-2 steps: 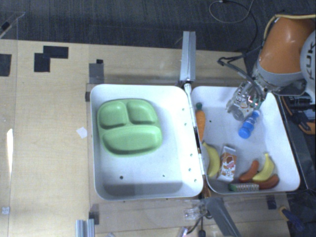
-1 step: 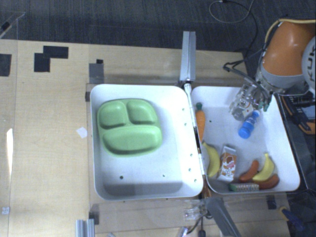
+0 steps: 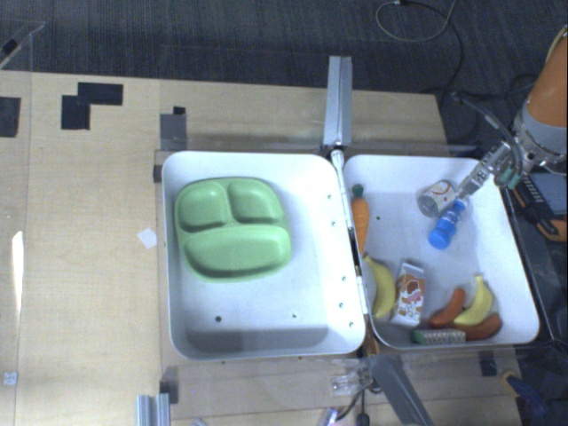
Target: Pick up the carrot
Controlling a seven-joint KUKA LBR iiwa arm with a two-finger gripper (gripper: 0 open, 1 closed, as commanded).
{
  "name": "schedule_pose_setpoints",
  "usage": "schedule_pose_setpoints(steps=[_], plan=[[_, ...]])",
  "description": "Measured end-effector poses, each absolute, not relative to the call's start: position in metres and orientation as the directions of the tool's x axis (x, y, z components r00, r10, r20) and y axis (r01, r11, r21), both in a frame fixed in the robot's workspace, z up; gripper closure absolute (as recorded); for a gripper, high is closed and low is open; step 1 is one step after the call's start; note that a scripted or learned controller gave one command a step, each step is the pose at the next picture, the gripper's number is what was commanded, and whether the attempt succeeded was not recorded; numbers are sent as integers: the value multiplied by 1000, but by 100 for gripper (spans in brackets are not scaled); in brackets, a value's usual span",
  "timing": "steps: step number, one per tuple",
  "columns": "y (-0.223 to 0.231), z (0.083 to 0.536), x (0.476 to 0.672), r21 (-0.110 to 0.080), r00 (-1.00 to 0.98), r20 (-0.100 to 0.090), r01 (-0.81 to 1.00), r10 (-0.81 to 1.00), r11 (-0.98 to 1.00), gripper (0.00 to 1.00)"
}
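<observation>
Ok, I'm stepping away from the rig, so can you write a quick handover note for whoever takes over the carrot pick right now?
Claw: over the upper right of the right bin, beside a silver can and a blue bottle; nothing is seen held in it.
Carrot: lying along the right bin's left wall, green top pointing away from the camera, apart from the claw.
Also in that bin: bananas, a small carton, sausages. Left bin holds a green tray.
Done: no pick yet.
Left: move the claw across to the carrot, grasp, lift.

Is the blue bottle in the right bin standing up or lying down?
Lying down. The small blue plastic bottle rests on its side on the right white bin's floor, slanting beside a grey can.
</observation>
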State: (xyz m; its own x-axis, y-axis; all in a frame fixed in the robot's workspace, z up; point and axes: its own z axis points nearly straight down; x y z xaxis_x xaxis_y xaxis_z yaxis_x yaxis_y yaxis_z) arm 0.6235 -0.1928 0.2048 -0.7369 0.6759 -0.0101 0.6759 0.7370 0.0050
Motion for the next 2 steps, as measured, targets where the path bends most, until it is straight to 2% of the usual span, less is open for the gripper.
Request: schedule_pose_setpoints(steps=[1,2], plan=[[-205,300,608,4,-865,-12,502,502,865,100],[-205,266,572,-1,-997,-10,80,80,997,100]])
